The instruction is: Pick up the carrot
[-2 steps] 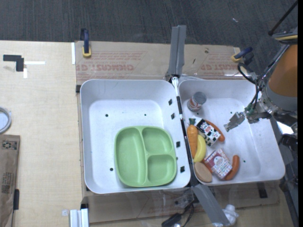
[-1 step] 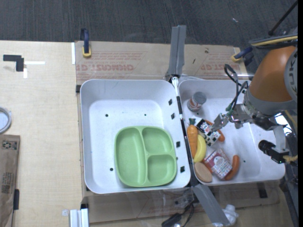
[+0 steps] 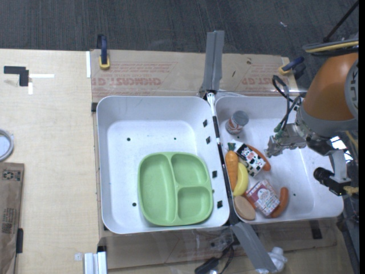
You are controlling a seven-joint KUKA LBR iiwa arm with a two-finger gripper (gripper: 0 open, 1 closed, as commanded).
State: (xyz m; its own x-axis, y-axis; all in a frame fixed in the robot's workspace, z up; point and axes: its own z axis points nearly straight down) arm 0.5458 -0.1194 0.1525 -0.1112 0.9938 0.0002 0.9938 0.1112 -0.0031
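Orange and tapered, the carrot (image 3: 231, 164) lies lengthwise along the left wall of the right-hand white bin (image 3: 319, 209), left of and below the jaws (image 3: 276, 147), whose spread cannot be told.

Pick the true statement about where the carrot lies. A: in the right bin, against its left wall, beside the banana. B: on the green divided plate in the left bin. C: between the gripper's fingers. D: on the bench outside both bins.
A: the carrot lies in the right bin along its left wall, with the banana just beside it, while the gripper hangs apart from it, further right.
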